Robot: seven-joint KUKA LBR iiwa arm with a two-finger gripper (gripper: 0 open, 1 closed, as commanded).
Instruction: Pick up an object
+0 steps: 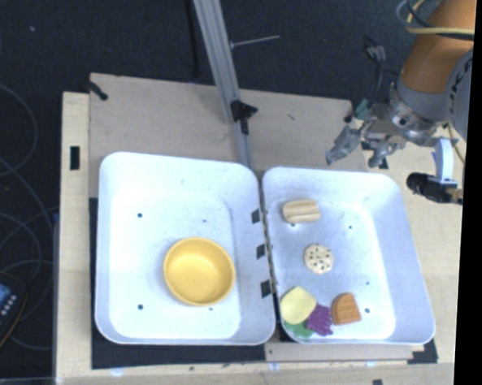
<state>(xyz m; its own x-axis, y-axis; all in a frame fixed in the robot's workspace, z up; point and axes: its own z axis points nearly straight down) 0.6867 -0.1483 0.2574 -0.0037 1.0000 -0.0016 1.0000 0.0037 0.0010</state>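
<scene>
Currently gripper (359,150) spread, empty, beyond right bin (387,192) far rim. Risk: clipping rim descending; roll (300,211) could slip from pinch.

- You have a pale wooden tabletop (164,118), set against dark floor on the left and top.
- Two shallow white bins rest on it side by side, edges touching: the left bin (131,189) and the right bin (385,229).
- A dark mat (174,356) shows beneath the bins along their near edge.
- A grey metal rail (220,64) slants across the far side, ending between the bins.
</scene>
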